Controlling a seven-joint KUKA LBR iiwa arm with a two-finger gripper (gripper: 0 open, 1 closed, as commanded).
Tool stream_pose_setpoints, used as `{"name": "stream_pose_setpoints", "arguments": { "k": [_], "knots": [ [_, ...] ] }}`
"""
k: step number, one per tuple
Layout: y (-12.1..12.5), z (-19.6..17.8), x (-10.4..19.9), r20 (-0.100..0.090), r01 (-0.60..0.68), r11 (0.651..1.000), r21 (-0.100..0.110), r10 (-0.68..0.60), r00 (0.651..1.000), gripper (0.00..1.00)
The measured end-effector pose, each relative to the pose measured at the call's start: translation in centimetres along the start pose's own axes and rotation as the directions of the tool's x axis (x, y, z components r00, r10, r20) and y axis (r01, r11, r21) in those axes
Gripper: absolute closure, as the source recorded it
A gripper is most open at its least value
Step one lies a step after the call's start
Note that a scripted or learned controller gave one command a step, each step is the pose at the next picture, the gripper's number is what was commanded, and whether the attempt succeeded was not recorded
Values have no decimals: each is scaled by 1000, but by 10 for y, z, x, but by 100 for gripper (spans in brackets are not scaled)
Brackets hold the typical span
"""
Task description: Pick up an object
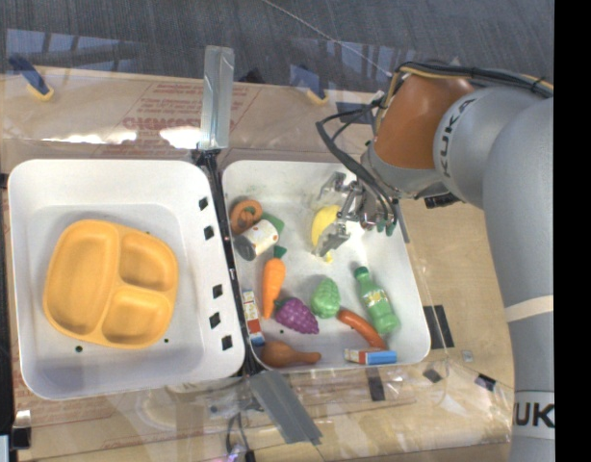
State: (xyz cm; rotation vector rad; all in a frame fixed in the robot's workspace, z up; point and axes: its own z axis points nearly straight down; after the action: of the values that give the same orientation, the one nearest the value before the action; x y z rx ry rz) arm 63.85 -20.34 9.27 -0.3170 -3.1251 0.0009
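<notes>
Two white bins are seen side by side on a brown surface (103,114). One yellow divided plate (110,282) lies in the left bin (26,258). About ten toy foods are scattered in the right bin (411,296): one banana (322,227), one carrot (272,285), one grape bunch (297,316), one green bottle (375,301). The gripper (346,221) is placed at the banana, which is upright in view; its grip cannot be told. Grey carpet (103,8) is seen beyond.
</notes>
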Motion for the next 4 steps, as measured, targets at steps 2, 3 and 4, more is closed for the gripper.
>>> {"name": "stream_pose_setpoints", "arguments": {
  "k": [2,3,4],
  "knots": [
    [19,-11,17,3,16,1000,0,-16,1000,100],
    [-3,-114,-5,6,671,741,5,-671,741,100],
    [66,-117,-6,3,412,911,0,-412,911,100]
  ]
}}
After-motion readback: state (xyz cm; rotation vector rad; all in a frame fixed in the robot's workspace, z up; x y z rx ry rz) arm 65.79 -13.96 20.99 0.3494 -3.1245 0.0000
